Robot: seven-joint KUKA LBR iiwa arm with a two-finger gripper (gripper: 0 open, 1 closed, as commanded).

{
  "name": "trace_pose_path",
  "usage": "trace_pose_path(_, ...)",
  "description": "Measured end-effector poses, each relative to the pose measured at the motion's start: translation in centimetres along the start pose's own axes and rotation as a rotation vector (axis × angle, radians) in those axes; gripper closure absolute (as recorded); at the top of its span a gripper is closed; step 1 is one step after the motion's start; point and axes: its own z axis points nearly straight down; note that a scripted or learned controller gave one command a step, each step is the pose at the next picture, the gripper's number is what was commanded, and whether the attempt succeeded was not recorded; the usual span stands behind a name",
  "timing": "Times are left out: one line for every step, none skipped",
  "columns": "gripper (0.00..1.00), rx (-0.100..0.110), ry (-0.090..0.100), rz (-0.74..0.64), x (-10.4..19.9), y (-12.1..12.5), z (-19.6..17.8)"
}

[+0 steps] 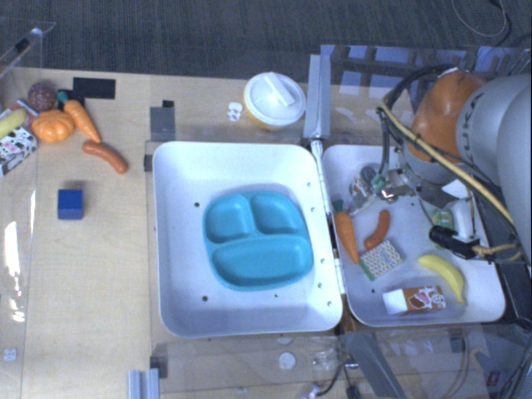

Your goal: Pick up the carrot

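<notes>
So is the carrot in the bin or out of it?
In. The carrot lies flat in the right bin, along its left wall, beside the sausage. The gripper is above it, not holding it.

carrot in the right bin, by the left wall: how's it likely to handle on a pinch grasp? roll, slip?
The carrot looks like a smooth, tapered toy, so it probably stays stiff but may slip toward its thin end. Its round shape suggests it could roll if nudged. It lies against the right bin's left wall, likely leaving the pincer little room on that side.
</notes>
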Motion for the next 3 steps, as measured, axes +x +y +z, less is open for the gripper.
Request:
trace_pose_path(0.0,0.0,-0.002,-0.382,-4.7,0.2,-0.3)
trace_pose_path(0.0,-0.002,-0.001,-0.377,-0.2,-1.8,-0.1)
trace_pose_path(1.0,-0.012,-0.008,-0.378,-0.3,-1.4,-1.5)
